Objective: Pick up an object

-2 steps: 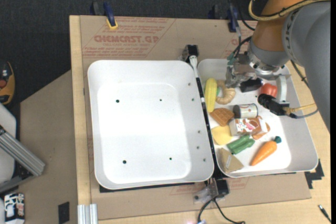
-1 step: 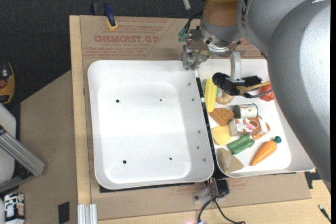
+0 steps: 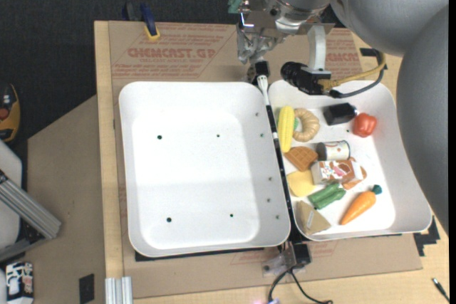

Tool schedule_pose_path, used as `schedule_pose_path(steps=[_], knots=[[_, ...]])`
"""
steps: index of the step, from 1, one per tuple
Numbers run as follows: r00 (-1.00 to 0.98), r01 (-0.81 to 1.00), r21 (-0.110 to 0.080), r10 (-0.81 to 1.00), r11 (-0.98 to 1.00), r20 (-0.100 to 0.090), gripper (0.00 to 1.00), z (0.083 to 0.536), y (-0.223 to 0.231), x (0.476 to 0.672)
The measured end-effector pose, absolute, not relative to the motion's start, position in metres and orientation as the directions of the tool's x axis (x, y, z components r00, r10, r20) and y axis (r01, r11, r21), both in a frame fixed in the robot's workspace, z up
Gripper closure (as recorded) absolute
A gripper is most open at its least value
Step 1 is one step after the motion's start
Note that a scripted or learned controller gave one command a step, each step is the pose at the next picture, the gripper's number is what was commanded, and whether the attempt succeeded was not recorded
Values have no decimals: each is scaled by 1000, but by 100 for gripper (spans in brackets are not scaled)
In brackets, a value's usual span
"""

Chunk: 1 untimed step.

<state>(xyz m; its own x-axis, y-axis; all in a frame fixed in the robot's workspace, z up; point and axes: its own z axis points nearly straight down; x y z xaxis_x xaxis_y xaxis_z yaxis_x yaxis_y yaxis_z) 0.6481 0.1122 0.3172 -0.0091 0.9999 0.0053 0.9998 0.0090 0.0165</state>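
I count about ten small things, all piled in the right bin (image 3: pixel 412 221), which sits toward the bench's right edge. There is one corn cob (image 3: pixel 286 127), long axis running from the bin's far wall toward its near wall, lying just inside the wall it shares with the other bin. Touching it on the right is one pretzel (image 3: pixel 308 124). One black block (image 3: pixel 338 113) and one red tomato (image 3: pixel 364 124) lie further right, near the far right corner. One waffle (image 3: pixel 301 156) sits below the corn, with one small can (image 3: pixel 335 150) on its side beside it, long axis left to right. One printed packet (image 3: pixel 335 172) lies under the can; its label is too small to read. One yellow wedge (image 3: pixel 299 184), one green cucumber (image 3: pixel 326 196) and one carrot (image 3: pixel 358 205) sit near the near wall; the carrot slants, green top up and to the right, tip pointing at the near wall. A tan piece (image 3: pixel 313 218) at the near left corner is hard to identify.

The left bin (image 3: pixel 135 153) is one plain white tray with four dark dots.

The gripper (image 3: pixel 258 62) hangs over the bench's far edge, just beyond the seam between the bins; I cannot tell its state. The arm (image 3: pixel 399 3) hides the far right of the bench.
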Motion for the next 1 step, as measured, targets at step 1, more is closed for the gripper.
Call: schedule_pose_path(steps=[1], knots=[[-8, 1000, -6, 1000, 8, 3, 100, 295, 173, 592]])
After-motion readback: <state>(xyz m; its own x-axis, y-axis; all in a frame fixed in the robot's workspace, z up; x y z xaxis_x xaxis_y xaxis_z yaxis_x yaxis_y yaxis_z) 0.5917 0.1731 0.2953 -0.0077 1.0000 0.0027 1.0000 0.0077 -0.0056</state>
